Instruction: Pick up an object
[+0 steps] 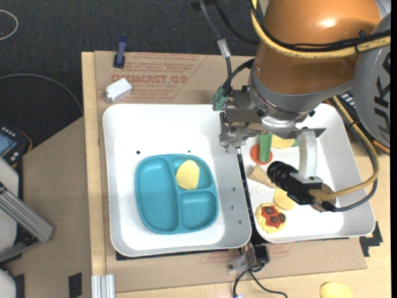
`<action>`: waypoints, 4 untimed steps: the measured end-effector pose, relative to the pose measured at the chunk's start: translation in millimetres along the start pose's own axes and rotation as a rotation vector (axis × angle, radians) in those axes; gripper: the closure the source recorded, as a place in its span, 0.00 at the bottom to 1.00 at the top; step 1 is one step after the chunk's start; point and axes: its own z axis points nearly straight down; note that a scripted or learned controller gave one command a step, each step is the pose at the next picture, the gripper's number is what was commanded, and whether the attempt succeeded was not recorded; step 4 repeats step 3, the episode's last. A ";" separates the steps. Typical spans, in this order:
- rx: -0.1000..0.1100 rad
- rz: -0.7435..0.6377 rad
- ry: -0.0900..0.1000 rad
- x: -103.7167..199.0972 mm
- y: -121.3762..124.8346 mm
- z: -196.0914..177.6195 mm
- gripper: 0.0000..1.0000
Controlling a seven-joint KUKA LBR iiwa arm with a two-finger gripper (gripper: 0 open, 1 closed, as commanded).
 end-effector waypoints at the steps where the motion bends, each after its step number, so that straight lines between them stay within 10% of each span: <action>1: -0.002 -0.001 0.000 0.5 0.6 -10.1 1.00; 2: -0.005 -0.001 0.000 1.0 1.2 -20.3 1.00; 3: 0.026 0.005 -0.006 4.6 62.3 127.5 1.00; 4: 0.026 0.005 -0.006 4.6 62.3 127.5 1.00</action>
